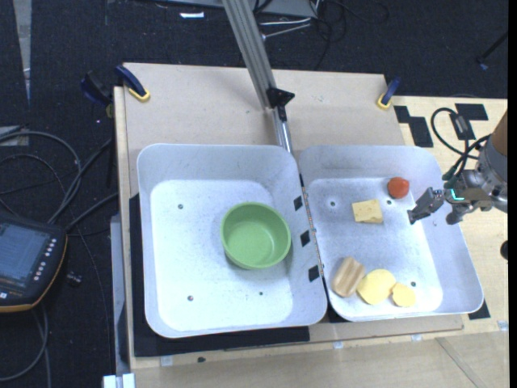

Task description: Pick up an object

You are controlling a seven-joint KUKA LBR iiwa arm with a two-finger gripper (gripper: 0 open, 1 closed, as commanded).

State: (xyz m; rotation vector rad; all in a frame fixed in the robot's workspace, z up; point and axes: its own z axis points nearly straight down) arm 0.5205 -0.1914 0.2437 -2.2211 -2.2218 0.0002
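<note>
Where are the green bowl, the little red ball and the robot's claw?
Green bowl (256,235), camera view, on its inner floor.
Red ball (397,187), camera view, on its middle.
Gripper (439,206), camera view, midway between its fingertips.

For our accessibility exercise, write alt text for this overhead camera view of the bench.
A robot gripper hangs open over the right white bin, near a small red ball and a yellow sponge block. A tan bread-like piece and two yellow pieces lie at its near edge; the left bin holds a green bowl.
</note>
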